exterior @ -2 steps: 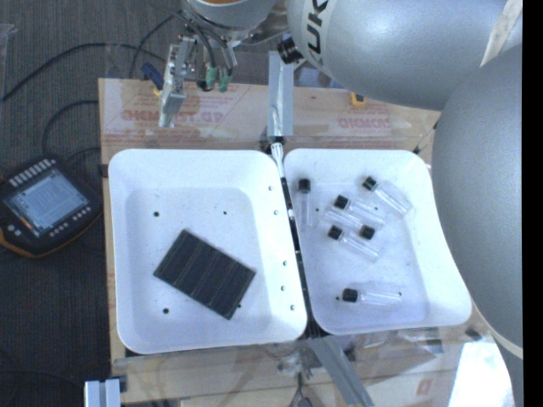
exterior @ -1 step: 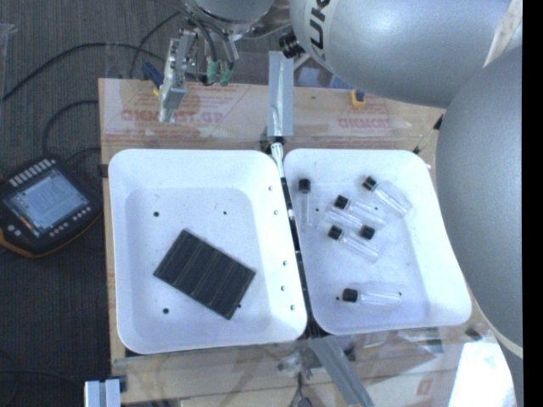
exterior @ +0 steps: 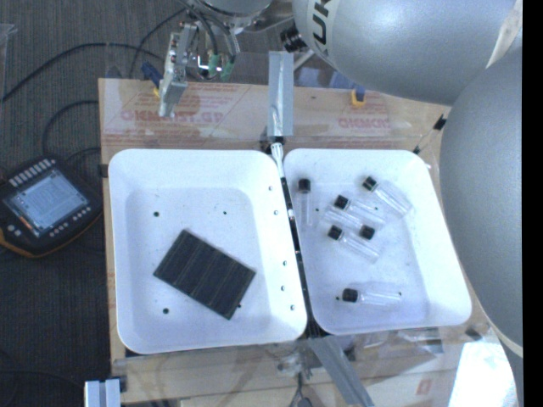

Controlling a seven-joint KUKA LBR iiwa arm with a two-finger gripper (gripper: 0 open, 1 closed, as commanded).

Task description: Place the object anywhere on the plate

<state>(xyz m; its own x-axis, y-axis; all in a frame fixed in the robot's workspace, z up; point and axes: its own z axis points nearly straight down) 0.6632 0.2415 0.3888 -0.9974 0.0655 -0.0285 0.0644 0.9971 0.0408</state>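
Grey arm casing (exterior: 407, 32) looms nearest the lens, filling the top right and hanging over the right bin's far corner.

Its pincer (exterior: 188, 70) hangs beyond the far edge of the left bin (exterior: 127, 227), above the bench's back strip. Whether it is spread or pressed together I cannot tell from this slant, and nothing can be made out in its grasp.

Next outward, in the left bin, a dark ribbed plate (exterior: 204, 274) lies flat and skewed towards the near side, with bare white floor all round it. An upright metal post (exterior: 280, 96) stands at the far end of the seam between the bins.

Across that seam the right bin (exterior: 441, 270) holds the task's things: six small clear vials with black caps, all lying on their sides. One (exterior: 303, 197) lies along the seam-side wall, one (exterior: 382, 193) is near the far right corner, three (exterior: 352, 223) cluster close together mid-bin, and one (exterior: 369, 296) lies alone towards the near edge. A teach pendant (exterior: 42, 206) rests off the bench to the left.

By my reading no pick has begun – the pincer is well apart from every vial.

The risks come from the vials themselves (round, smooth, clear):
- one could roll or squirt from a closing grip
- in the cluster a neighbour may be nudged or caught too
- the seam-side vial leaves little room beside the wall
- released on the plate, a vial may roll along the ribs and off
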